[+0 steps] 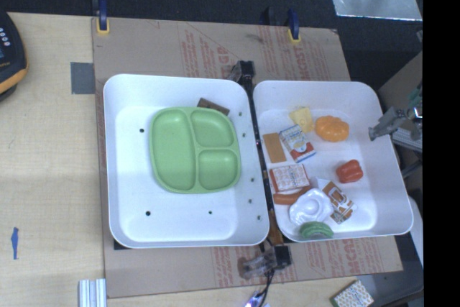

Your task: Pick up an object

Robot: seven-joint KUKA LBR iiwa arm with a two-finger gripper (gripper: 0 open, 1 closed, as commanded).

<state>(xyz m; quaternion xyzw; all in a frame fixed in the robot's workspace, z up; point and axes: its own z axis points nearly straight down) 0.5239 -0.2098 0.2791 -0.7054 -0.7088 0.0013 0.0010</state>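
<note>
White right bin point(392, 223): holds all the small items; its near rim sits toward the worktop's front edge.
Green lid point(316, 230): nearest item, at the right bin's near edge, touching the white cup.
White cup point(309, 206): just behind the green lid, beside a brown packet point(339, 202).
Printed card point(289, 177): behind the cup, near the wall shared with the left bin.
Red pepper point(349, 170): mid-bin, toward the right side, apart from the other items.
Tan cracker point(274, 147): beside a blue-and-white carton point(296, 142), both left of centre.
Orange fruit point(331, 128): far half of the bin, just right of a yellow block point(302, 117).
Left bin point(129, 219): carries a green divided plate point(194, 149) lying flat at its centre; a brown item point(213, 107) peeks out behind the plate's far rim.
Hand point(381, 127): grey, at the right bin's right rim, level with the orange fruit and apart from it; holds nothing visible; whether its fingers are apart or together cannot be told.
Worktop point(50, 154): pale wood, with cardboard under both bins.
</note>
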